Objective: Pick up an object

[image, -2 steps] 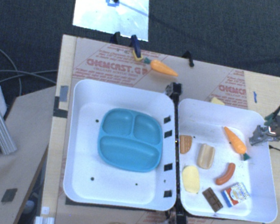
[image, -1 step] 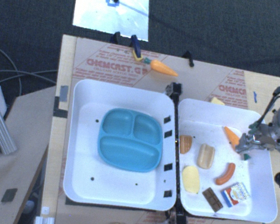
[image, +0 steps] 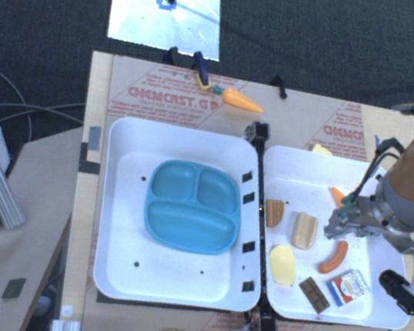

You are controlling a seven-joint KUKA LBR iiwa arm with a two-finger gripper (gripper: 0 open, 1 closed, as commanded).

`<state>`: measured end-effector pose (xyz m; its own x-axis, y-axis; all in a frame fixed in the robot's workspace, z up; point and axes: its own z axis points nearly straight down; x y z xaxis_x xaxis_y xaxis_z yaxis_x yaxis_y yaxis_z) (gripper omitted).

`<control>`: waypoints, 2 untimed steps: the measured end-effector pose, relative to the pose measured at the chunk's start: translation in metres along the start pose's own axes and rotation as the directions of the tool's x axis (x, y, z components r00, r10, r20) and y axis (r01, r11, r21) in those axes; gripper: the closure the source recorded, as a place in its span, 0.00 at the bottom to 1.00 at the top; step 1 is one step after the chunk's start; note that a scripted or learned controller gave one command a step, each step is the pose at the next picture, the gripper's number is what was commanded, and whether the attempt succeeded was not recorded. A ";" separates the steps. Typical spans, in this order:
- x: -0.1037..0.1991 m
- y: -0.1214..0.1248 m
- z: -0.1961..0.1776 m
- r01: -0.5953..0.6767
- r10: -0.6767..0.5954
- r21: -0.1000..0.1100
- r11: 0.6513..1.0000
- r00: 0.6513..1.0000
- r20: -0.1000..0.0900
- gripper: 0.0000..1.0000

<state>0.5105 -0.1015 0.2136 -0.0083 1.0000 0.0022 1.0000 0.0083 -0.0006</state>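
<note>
My gripper (image: 339,225) hangs over the right bin (image: 369,323), close above the upper end of a red sausage (image: 333,257). Left of it lie a beige bun (image: 305,231) and a small brown roll (image: 273,213). Toward the bin's front sit a pale yellow piece (image: 282,265), a dark chocolate bar (image: 315,295) and a red, white and blue packet (image: 349,287). An orange piece (image: 336,195) peeks out just behind the gripper, partly hidden by the arm.
The left bin (image: 117,263) holds a blue divided plate (image: 193,206). A toy carrot (image: 238,100) lies on the board behind the bins. A yellow bit (image: 321,149) sits at the right bin's back rim. The arm's bulk covers the right bin's right side.
</note>
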 end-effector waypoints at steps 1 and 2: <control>0.044 -0.018 -0.001 0.000 0.000 0.000 1.000 1.000 0.001 1.00; 0.046 -0.027 -0.005 -0.005 0.005 0.000 1.000 1.000 0.001 1.00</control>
<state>0.4829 -0.0554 0.2183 -0.0029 1.0000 0.0011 1.0000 0.0029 -0.0002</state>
